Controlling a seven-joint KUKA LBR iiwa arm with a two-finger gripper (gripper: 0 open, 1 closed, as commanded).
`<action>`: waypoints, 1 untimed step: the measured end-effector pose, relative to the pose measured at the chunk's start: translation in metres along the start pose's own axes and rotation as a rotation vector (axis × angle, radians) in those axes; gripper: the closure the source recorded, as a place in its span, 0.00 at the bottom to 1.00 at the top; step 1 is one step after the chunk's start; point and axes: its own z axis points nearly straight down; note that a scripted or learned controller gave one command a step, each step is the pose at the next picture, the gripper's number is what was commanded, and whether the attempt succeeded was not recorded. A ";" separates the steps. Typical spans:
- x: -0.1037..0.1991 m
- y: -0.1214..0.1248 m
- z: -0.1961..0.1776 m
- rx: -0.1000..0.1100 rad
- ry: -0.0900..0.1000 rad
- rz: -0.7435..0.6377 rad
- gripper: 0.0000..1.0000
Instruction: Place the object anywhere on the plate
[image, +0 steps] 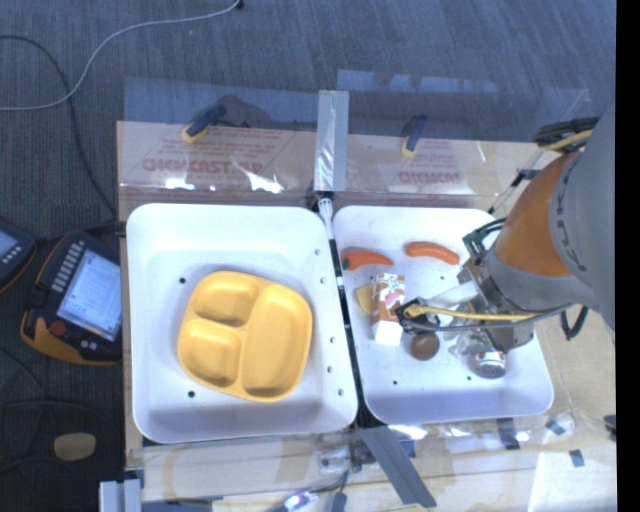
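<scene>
A yellow plate (245, 333) with three compartments lies in the left bin (150, 240). The right bin (520, 395) holds two orange sausages (367, 259) (432, 251), a brown and white packet (388, 296), a small white block (387, 331) and a dark brown round piece (424, 346). My gripper (482, 356) is low over the right bin's floor, just right of the brown round piece. The wrist hides its tips. Nothing is seen held in it.
The grey and orange arm (545, 245) covers the right side of the right bin. A raised divider (340, 300) separates the two bins. A yellow cable (455, 316) runs from the wrist towards the packet. A handheld control unit (75, 300) lies left of the bench.
</scene>
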 end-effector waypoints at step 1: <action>0.022 -0.085 0.014 -0.001 0.000 -0.174 1.00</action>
